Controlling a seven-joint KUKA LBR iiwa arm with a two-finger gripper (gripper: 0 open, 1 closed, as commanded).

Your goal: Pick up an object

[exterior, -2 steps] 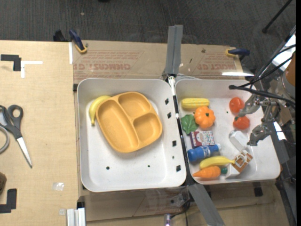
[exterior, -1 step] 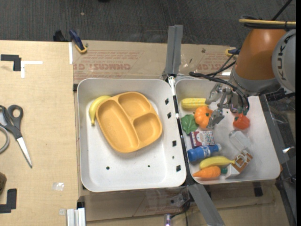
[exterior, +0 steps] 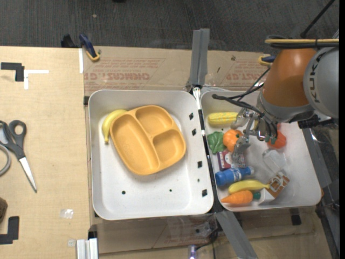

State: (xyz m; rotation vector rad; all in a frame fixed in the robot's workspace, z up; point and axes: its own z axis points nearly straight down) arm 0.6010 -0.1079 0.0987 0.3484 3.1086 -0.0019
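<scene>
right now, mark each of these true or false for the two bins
1. The yellow plate lies in the left bin. True.
2. A banana lies against the plate's left side. True.
3. The corn is in the left bin. False: it is in the right bin.
4. The gripper hangs over the left bin. False: it is over the right bin.
5. Scissors lie inside a bin. False: they lie on the bench.

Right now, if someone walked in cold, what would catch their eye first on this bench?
The big orange divided plate in the left bin, with a yellow banana tucked against its left edge. Then the arm's orange band over the right bin, the gripper down among crowded toy food, near the corn cob.
</scene>
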